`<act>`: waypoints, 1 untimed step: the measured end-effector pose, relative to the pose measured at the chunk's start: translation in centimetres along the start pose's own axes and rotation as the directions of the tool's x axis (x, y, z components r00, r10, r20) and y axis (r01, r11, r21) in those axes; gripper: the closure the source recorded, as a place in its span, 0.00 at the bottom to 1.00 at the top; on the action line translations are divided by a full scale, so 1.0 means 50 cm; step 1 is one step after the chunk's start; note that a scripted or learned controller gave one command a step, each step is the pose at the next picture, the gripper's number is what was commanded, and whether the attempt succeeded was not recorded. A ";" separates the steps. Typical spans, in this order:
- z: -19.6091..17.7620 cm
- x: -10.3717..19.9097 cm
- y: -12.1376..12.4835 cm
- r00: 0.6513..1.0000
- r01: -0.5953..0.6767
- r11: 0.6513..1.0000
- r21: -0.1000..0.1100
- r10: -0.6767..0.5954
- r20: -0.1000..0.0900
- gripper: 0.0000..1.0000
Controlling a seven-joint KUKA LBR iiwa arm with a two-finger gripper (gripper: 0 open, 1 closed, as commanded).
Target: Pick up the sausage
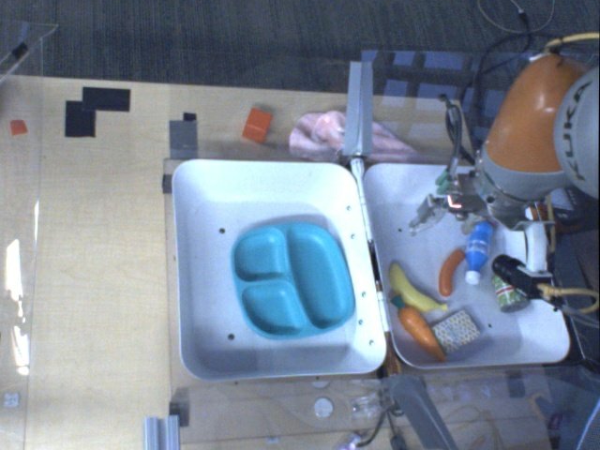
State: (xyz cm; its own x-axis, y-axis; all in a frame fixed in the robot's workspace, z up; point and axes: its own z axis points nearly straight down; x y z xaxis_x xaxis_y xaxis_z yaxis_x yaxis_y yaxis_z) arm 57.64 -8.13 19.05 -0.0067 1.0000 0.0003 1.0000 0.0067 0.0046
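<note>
Bench: You see a pale wooden bench [94, 279] with black marks at its far left, a small orange block [257, 124] and a crumpled pink cloth [323, 135] behind the bins.
Floor: Dark carpet lies beyond the bench's far edge.
Left bin: The left bin [202, 251] holds a blue tray [292, 279] with three compartments.
Right bin: The right bin [398, 195] holds the sausage [451, 271], a banana [413, 291], a carrot [421, 332], a sponge [456, 327], a blue bottle [477, 248] and a green can [508, 294].
Sausage: It lies near the bin's middle, just left of the bottle, free of the fingers.
Gripper: The gripper [429, 212] hangs over the bin's far part, fingers spread, holding nothing.
</note>
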 end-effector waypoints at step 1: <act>0.156 -0.103 -0.064 0.999 -0.039 0.999 0.002 0.039 0.001 0.00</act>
State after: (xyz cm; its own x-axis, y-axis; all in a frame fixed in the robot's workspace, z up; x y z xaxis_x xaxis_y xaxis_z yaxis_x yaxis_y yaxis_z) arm 54.53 -13.31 11.24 0.0322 0.9995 0.0000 0.9995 -0.0322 0.0029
